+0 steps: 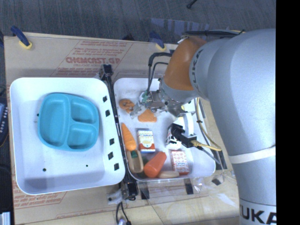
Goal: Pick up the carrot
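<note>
The carrot (128,136) is orange with a green tip and lies lengthwise along the left wall of the right bin (204,165). My gripper (146,100) hangs over the far part of that bin, up and to the right of the carrot and apart from it. It sits between a small browned pastry-like piece (125,104) and an orange wedge (147,116). The arm's wrist hides much of the gripper.
Near the carrot are a small printed box (146,140), a red-orange cylinder (155,165), a tan wooden piece (136,161) and a second box (179,161). The left bin (28,172) holds a blue divided plate (68,122). The arm covers the right bin's right side.
</note>
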`<state>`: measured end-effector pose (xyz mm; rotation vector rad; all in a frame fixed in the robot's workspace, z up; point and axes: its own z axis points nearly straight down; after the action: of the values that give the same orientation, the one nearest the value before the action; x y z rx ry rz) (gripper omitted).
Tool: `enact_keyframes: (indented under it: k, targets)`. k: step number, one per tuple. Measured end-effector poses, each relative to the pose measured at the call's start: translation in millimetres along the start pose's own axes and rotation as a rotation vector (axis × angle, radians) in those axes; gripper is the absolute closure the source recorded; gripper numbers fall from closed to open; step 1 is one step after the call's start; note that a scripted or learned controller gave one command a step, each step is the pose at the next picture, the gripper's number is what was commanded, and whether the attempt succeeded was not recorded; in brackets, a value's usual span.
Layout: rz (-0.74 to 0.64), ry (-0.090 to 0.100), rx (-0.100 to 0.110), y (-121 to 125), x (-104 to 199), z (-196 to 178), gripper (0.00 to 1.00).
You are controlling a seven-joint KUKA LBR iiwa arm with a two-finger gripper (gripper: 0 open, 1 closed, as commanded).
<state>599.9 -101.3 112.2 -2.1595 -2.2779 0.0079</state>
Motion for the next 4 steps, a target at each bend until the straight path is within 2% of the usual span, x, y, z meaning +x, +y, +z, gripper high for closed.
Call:
enact_keyframes:
  k: [1,2,3,4]
  targets:
    - [-0.003,0.001,0.000,1,1,-10,1.00]
    - [-0.004,0.001,0.001,0,1,-10,0.00]
    - [-0.223,0.001,-0.003,18,-1,20,0.00]
    - [-0.228,0.000,-0.005,19,0,9,1.00]
